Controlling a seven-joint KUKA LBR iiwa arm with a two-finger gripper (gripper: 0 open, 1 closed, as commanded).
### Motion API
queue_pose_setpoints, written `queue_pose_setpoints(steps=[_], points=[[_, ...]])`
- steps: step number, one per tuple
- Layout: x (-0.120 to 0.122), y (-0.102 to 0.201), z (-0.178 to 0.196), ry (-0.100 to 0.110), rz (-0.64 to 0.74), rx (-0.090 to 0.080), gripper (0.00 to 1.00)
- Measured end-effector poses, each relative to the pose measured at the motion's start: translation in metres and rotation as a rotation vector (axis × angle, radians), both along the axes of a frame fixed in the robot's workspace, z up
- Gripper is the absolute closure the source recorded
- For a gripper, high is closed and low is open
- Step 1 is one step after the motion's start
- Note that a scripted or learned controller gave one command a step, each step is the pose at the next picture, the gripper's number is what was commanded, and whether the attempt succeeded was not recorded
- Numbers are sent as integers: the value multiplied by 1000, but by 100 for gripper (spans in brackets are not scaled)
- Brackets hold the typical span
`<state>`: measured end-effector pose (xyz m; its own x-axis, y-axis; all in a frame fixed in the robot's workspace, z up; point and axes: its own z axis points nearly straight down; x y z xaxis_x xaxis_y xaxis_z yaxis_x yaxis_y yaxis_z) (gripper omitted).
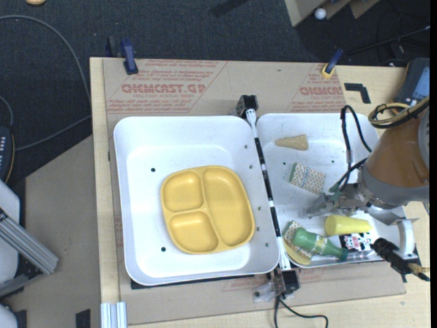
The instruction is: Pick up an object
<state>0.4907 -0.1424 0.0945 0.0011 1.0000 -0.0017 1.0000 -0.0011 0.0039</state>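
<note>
Down on the counter (205,80) sit the two white bins, side by side. The left bin (136,183) carries a yellow divided plate (207,208), three compartments, lying flat a little right of centre and near the shared wall.

Over to the right bin (273,132), and that is where the action is. The grey arm (399,159), with its orange band, reaches in from the right and hangs over the bin's right half. The pincer (332,200) is low at the middle of that bin, its metal tip pointing left; whether its jaws are open or closed cannot be told from this angle, and nothing can be made out between them.

The candidates for picking lie scattered around it. A tan wedge-shaped piece (292,141) rests near the far wall of the right bin, well apart from the pincer. A small patterned packet (306,177) lies nearer, just up and left of the pincer tip, tilted. At the near wall there is a cluster: a yellow cylindrical object (347,224) lies on its side just below the pincer, a green bottle-like object (315,243) lies slanted to its left over a yellow rim of something underneath, and a small black-and-white item (355,242) sits just under the yellow cylinder. All of them rest in the bin.

Blue clamps (128,55) grip the counter's far edge.
</note>
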Motion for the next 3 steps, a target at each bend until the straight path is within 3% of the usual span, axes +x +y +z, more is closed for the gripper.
queue_pose_setpoints(steps=[1, 2, 3], points=[[38, -81, 72, 1, 0, -1, 0], [105, -60, 79, 2, 3, 1, 0], [7, -49, 58, 5, 0, 1, 0]])
